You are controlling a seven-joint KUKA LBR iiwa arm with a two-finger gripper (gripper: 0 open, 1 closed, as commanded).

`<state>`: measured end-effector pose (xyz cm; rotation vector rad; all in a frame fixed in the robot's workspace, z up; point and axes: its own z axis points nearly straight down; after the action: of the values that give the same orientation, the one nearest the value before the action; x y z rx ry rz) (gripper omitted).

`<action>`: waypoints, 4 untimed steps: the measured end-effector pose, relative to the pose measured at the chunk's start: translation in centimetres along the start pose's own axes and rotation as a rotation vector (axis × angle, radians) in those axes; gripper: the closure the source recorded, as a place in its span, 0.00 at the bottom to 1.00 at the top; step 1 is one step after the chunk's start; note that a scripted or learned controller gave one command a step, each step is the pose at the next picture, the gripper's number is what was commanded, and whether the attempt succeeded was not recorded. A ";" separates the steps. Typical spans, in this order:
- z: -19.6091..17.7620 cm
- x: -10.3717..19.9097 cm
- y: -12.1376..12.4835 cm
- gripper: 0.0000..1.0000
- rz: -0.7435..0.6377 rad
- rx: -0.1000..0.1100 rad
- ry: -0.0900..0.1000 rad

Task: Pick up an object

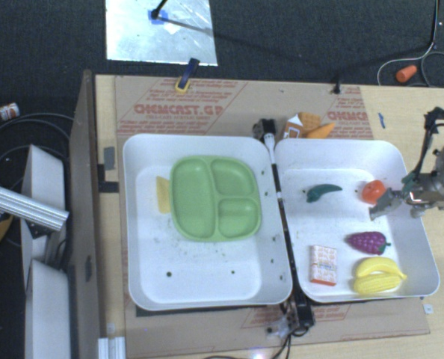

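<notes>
Brown cardboard-covered bench (229, 99) carries two white bins. Left bin (143, 200) holds a green divided plate (214, 198). Right bin (420, 264) holds a dark green pepper (323, 192), white-and-red carton (324, 265), purple grapes (367, 241), yellow bananas (377, 274) and a red tomato (372, 191), just beside the gripper (380, 206), fingers seemingly apart, holding nothing.

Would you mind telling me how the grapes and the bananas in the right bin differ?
The grapes are dark purple; the bananas are bright yellow. The grapes look smaller than the bananas. The grapes lie nearer the gripper; the bananas lie nearer the bin's front edge. Both are toy fruit.
</notes>
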<state>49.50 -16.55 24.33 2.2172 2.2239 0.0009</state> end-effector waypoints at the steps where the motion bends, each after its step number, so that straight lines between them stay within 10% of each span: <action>1: 8.6 0.1 1.7 0.00 0.000 0.006 0.002; 2: 16.2 -1.1 1.8 0.00 0.003 0.001 0.000; 3: 14.8 -1.0 2.0 1.00 0.001 -0.002 0.000; 4: 11.5 4.1 4.4 1.00 -0.006 -0.003 0.001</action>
<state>53.94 -12.48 12.87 2.2090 2.2295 0.0049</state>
